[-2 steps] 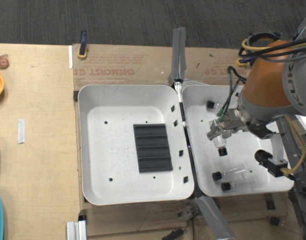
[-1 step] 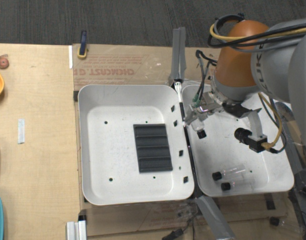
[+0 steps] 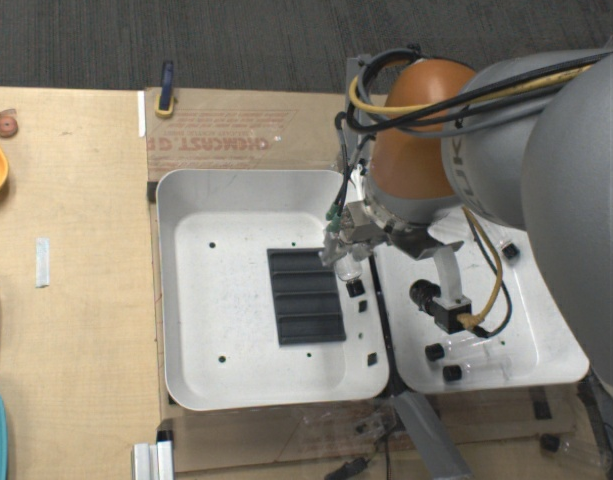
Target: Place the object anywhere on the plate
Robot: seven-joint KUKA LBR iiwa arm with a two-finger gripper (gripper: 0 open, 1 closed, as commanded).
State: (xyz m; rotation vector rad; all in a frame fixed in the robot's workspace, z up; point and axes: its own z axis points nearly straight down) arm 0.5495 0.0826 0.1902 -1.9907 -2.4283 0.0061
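Two white bins [image 3: 186,268]; left holds black ribbed object [image 3: 308,296].

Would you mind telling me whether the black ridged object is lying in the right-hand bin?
No, the black ridged object lies flat in the left bin, just beside the end effector.

Lighting even and fairly bright, diffuse from overhead, no hard shadows. Left bin [image 3: 186,268] shows soft shading along its inner walls; the arm [image 3: 546,138] casts a faint shadow on the right bin [image 3: 536,338] at centre right. Mild sheen on the orange band [image 3: 416,148] and grey casing, upper right. Whites close to clipping, not blown. Focus slightly soft overall, small parts lower centre blurry. Carpet [image 3: 236,18] along the top reads dark, low detail.
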